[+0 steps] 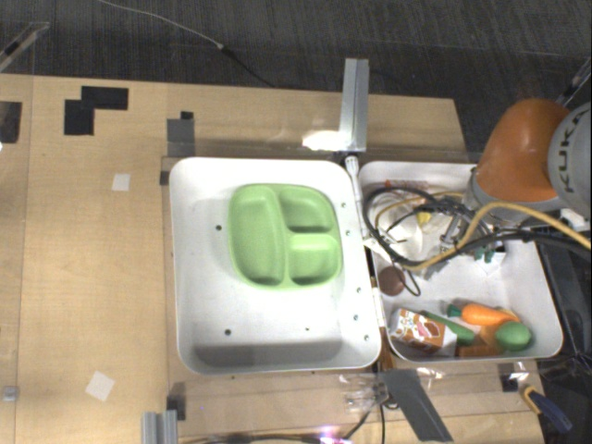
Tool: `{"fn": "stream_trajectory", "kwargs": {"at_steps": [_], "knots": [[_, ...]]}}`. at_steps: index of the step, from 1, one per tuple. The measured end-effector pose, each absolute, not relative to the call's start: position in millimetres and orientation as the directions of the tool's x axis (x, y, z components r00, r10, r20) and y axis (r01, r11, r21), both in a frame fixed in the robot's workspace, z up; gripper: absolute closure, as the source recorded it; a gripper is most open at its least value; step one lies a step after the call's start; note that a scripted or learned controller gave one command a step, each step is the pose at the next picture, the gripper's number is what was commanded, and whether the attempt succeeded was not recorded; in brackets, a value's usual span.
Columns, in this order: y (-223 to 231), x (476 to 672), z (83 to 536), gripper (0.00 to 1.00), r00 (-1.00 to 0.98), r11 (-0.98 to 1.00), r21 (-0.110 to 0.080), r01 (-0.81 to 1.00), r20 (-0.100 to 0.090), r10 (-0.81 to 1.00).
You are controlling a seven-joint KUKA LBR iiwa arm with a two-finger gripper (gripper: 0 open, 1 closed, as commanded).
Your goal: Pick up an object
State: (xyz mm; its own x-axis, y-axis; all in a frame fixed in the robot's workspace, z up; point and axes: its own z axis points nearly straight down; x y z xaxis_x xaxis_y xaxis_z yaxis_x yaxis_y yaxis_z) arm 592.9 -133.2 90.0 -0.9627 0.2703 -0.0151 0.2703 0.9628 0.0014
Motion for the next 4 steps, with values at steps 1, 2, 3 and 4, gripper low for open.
{"fn": "stream_trajectory", "kwargs": {"at_steps": [1,2,3,4], "knots": [[-108.9,649.6,89.5,0.00,-0.897,0.898,-0.018,0.441,0.027,0.441],[-113.1,656.7,104.8,1.00,-0.898,0.898,-0.012,0.440,-0.012,0.440],[-54.8,646.1,193.2,1.00,-0.922,0.922,0.008,0.388,-0.019,0.388],[-144.6,654.4,226.7,1.00,-0.900,0.900,0.002,0.435,-0.014,0.435]]}}
